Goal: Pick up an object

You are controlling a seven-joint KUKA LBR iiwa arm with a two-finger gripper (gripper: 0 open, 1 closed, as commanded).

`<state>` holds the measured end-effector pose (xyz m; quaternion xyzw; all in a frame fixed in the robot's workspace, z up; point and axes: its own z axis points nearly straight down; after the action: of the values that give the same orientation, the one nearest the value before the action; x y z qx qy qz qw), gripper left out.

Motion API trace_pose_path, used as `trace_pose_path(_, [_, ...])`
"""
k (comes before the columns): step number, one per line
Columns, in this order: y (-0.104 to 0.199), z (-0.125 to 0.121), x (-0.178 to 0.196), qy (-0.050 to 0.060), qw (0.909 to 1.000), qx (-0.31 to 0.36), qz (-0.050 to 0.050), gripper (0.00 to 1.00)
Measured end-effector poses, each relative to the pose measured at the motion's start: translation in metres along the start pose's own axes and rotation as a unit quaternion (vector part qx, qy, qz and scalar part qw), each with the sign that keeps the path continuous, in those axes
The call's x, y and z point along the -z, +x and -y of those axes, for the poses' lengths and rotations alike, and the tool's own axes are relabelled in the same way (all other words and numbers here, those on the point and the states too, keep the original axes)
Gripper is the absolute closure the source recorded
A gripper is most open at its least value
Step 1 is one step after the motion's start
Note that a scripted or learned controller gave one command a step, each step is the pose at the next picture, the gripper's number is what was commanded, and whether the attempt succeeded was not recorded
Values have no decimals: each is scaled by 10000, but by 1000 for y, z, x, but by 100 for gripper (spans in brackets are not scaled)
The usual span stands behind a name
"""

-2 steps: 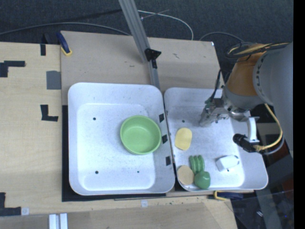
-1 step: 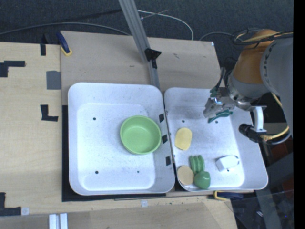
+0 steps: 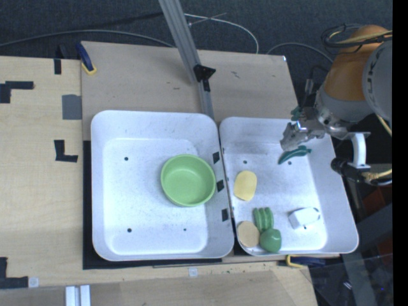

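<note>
Teal object partly beneath gripper

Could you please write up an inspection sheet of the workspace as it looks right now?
Surface: wooden bench bearing left bin and right bin.
Job's things: green bowl in left bin; yellow piece, green ribbed piece, tan disc, green ball, white object, teal piece in right bin.
Clutter: blue-yellow clamp.
Grippers: gripper over right bin's far side, just above teal piece.
Cables: white cable behind bench.
Surroundings: grey pole.
</note>
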<state>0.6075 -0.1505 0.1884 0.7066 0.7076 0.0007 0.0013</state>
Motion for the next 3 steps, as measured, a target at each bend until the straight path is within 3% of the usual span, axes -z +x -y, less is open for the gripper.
trace_pose_path(1, [4, 4, 44, -2, 10000, 2, -1, 100])
trace_pose_path(3, [107, -13, 56, 18, 10000, 27, -13, 100])
